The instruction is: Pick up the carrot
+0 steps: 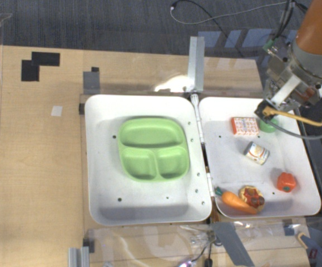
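Note:
The carrot, orange with a green stub, lies flat in the near left corner of the right bin. Its thick end touches a round red and yellow toy. My gripper hangs above the far right corner of that bin, well away from the carrot and higher up. Nothing shows beneath it.
The right bin also holds a red patterned box, a small green thing, a tipped white can and a red pepper. A green divided plate lies in the left bin.

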`<state>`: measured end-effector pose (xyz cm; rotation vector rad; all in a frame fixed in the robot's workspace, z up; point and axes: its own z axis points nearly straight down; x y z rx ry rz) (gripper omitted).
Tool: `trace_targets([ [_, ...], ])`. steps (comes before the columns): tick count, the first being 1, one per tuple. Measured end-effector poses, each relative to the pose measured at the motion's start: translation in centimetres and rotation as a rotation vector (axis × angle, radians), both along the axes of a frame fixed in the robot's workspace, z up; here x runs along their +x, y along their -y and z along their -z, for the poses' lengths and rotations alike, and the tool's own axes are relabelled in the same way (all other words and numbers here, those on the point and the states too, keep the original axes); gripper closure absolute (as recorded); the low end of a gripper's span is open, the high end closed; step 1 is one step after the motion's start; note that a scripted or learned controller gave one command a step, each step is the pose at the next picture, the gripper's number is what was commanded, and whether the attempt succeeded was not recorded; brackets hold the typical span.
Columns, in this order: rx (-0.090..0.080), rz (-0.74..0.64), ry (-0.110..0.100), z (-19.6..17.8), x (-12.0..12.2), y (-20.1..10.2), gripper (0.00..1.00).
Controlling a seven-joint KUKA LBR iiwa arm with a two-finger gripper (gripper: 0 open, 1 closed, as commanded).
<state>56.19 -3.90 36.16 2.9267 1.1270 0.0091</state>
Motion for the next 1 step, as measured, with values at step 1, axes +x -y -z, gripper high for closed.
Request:
trace_targets([
  [1,-0.001,-0.013,0.001,-1.06,0.1,-0.14,1.0],
])
